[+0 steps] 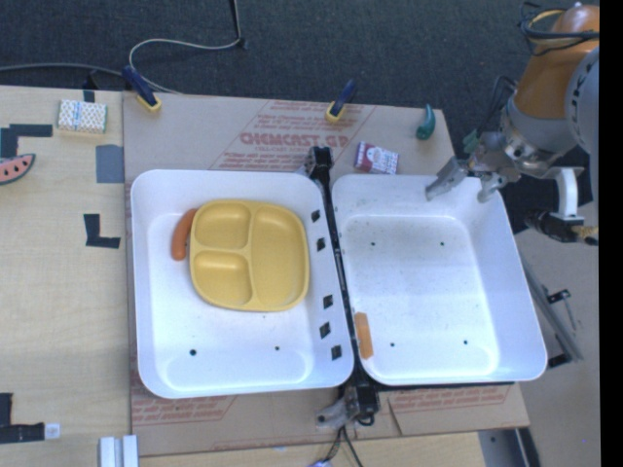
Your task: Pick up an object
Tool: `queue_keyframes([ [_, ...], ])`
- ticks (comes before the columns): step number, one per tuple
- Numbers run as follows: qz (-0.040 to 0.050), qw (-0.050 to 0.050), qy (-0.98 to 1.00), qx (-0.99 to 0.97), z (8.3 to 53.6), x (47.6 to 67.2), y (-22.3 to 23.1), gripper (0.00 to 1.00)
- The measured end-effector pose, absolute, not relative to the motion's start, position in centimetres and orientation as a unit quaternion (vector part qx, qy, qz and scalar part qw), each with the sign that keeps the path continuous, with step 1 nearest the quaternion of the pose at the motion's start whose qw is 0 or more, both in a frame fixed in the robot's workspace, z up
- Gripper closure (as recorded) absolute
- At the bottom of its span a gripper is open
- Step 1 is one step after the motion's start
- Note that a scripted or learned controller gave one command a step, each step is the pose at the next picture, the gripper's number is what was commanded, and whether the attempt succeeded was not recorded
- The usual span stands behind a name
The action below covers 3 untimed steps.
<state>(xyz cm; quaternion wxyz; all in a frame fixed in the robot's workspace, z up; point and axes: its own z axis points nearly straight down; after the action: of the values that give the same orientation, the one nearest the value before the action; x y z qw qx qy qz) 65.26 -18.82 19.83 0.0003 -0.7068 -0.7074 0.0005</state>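
A yellow divided plate (248, 254) lies in the left bin (156, 358). An orange sausage-shaped piece (180, 235) pokes out from under the plate's left edge. A small orange carrot-like piece (363, 336) lies at the near left edge of the right bin (487, 348). My gripper (463, 183) hangs over the far right corner of the right bin, its two fingers spread apart with nothing between them. It is well away from all three objects.
A small red and white packet (375, 158) lies on the cardboard behind the bins, with blue and yellow clamps (341, 100) and a green clip (425, 121) along the far edge. A black cable (185, 42) runs behind. A watermelon slice toy (14, 167) sits at the far left.
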Motion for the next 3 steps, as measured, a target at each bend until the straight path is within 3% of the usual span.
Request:
queue_keyframes([
  [1, 0.0007, 0.001, -0.708, -0.706, 16.5, 66.8, -14.6, 0.0],
  [2, 0.0005, 0.001, -0.708, -0.706, 13.2, 66.8, -10.2, 0.0],
  [3, -0.0005, 0.0, -0.708, -0.706, 18.5, 66.9, -3.9, 0.0],
])
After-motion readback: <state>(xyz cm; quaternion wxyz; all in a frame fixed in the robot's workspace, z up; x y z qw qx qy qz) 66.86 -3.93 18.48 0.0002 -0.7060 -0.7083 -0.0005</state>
